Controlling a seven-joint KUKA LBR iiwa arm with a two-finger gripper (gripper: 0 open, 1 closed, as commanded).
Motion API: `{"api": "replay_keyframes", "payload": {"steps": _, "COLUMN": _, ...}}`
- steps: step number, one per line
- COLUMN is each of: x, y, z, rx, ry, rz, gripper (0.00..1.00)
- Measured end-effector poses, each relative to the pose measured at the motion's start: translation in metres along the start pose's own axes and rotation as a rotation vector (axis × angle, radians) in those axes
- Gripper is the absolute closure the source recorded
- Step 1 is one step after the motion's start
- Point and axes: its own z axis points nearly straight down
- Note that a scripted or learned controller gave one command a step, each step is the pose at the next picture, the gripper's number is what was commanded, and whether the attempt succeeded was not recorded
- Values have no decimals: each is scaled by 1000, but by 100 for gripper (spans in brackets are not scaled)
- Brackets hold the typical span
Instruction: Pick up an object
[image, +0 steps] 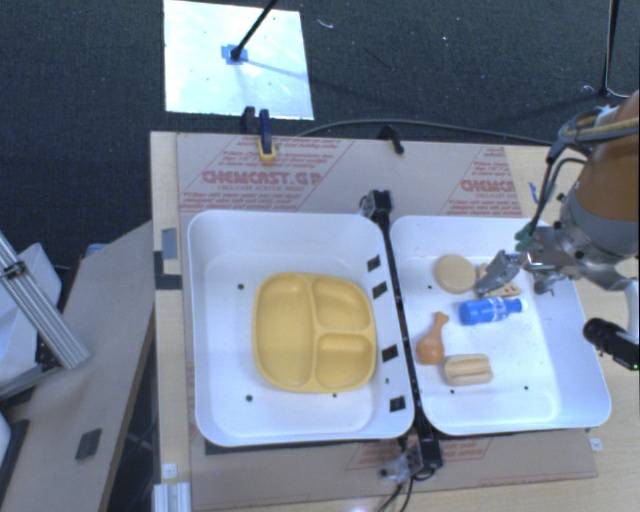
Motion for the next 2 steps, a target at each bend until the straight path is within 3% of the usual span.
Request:
{"api": "replay_keyframes", "payload": {"steps": 1, "x": 0, "y": 2, "z": -6, "rx": -11, "ry": -1, "rz": -2, "gripper": 0}}
{"api": "replay_keyframes", "payload": {"steps": 2, "x": -7, "y": -2, "z": 54, "rx": -6, "ry": 0, "rz": 0, "gripper": 0}}
